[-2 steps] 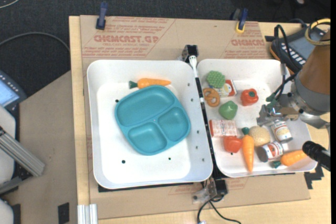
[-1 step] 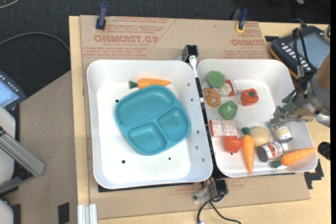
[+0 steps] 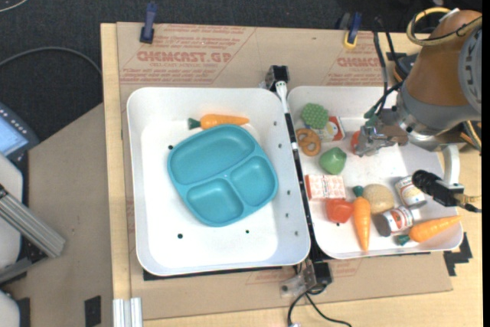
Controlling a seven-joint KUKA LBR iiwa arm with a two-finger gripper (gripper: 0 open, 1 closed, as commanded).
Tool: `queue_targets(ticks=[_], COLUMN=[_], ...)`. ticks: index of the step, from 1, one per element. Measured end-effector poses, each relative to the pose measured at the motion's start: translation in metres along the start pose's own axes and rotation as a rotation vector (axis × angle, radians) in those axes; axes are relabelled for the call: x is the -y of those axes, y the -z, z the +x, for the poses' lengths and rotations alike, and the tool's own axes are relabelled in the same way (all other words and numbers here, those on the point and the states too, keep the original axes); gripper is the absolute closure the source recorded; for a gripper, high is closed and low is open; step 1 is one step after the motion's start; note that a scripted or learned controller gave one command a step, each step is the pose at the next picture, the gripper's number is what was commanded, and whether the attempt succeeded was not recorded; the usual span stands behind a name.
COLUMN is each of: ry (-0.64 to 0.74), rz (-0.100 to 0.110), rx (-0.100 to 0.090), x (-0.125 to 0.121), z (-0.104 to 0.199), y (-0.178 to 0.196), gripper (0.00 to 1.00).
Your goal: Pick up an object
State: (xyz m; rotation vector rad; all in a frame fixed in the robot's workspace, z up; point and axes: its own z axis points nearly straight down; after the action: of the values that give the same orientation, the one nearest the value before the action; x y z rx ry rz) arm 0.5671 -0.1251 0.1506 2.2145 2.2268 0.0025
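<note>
My gripper (image 3: 370, 138) hovers low over the right bin (image 3: 346, 247); I cannot tell its state. A green apple (image 3: 333, 161) sits just beside it, hemmed by pretzel (image 3: 309, 142) and carton (image 3: 325, 186). Descending off-centre, I risk nudging it away.

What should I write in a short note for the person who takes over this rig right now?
Gripper: low over the right bin, near its upper middle, with nothing seen between its fingers; open or shut cannot be told.
Right bin: green ball, pretzel, green leafy piece, red-and-white box, two carrots, potato and small jars.
Left bin: blue divided plate, with one carrot beside its upper edge.
Done: nothing is picked up yet.
Left: grasp one object and lift it; the green ball is probably the nearest.
</note>
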Motion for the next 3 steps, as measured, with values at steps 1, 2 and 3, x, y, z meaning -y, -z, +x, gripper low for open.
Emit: queue_targets(ticks=[1,2,3], ry=[-0.005,-0.003,-0.003], rz=[0.003,-0.005,-0.002], rx=[0.0,0.001,0.002], x=[-0.038,-0.055,-0.083], z=[-0.024,-0.044,-0.036], y=[-0.032,-0.043,-0.067], gripper=[1.0,1.0,1.0])
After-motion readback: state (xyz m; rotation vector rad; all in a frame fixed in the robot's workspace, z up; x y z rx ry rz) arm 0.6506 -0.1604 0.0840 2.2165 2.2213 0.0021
